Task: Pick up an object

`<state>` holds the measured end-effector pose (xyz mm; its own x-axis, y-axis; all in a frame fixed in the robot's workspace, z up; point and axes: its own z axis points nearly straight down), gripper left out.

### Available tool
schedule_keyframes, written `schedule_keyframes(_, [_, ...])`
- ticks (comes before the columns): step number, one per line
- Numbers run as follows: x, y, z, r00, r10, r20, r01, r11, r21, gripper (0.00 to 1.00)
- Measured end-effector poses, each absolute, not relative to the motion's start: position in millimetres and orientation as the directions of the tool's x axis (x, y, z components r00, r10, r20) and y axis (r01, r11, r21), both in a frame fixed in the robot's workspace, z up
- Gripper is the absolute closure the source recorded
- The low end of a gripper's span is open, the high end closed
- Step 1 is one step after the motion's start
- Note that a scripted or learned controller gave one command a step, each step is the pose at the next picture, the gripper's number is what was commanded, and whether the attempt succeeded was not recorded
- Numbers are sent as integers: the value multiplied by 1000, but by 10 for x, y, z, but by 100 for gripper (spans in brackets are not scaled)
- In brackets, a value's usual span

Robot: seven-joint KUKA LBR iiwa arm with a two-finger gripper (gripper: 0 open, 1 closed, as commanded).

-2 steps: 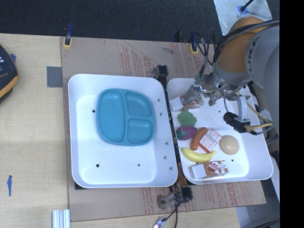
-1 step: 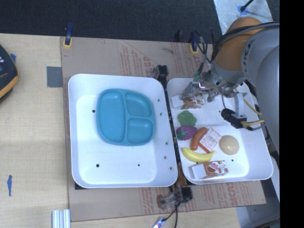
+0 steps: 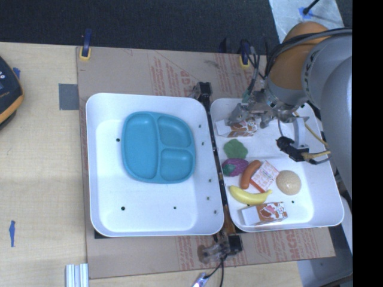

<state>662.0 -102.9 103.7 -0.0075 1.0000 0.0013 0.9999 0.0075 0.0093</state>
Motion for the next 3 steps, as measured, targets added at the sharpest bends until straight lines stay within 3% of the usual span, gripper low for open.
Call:
schedule_keyframes(1, [6648,-1073,1187,-8,1000,-7,1000,8,20,100])
schedule_keyframes(2, [6177,-1151,1079,-4,1000,-5,1000,4,14,100])
schedule_keyframes(3, [6177,-1173,1072,-2,1000,-10,1000,3,18,0])
